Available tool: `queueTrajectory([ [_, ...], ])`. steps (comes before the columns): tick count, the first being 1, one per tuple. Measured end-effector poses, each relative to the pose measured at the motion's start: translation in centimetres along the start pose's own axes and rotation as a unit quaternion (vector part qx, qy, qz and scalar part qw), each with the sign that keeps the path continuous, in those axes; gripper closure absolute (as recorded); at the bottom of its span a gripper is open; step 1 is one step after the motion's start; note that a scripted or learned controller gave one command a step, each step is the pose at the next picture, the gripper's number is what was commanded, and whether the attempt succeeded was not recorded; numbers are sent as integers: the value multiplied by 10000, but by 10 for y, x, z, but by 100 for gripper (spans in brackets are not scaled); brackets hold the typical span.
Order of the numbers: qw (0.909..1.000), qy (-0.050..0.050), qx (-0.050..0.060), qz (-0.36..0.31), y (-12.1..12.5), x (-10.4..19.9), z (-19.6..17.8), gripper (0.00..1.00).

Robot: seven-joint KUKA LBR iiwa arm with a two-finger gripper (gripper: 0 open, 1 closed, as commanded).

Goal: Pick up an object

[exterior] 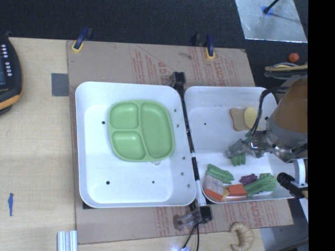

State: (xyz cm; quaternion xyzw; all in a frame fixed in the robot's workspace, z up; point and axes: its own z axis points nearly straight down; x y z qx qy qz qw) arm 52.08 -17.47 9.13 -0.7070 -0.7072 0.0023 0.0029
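Camera view looks down on two white bins side by side. The left bin (94,192) carries a green divided plate (141,130), lying flat near its centre. The right bin (209,101) has the clutter: a pale yellow piece (243,117) toward two o'clock, and along the six-o'clock edge a packed row — a green pod-like item (219,172), a white-and-orange packet (215,186), a small purple piece (248,179) and a bumpy green item (265,183), all touching or nearly so.

The arm comes in from three o'clock. Its gripper (238,151) sits low in the right bin, just beside a small green object (238,159) that lies at its tip. The fingers are too dark and small to read, so I cannot tell whether they are spread or closed, nor whether the green object is actually between them.

Judging from this, the step in hand is the grasp itself. To do it well, the fingers should straddle the green object squarely and close only once seated at bin-floor level — a shallow or off-centre pinch would likely flick it toward the crowded row at six o'clock. A straight vertical lift afterwards would keep clear of the pale yellow piece near the wrist.
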Motion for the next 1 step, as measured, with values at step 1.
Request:
queueTrajectory([
  [1, 10000, -1, -11, -14, 2, 1, -11, 100],
])
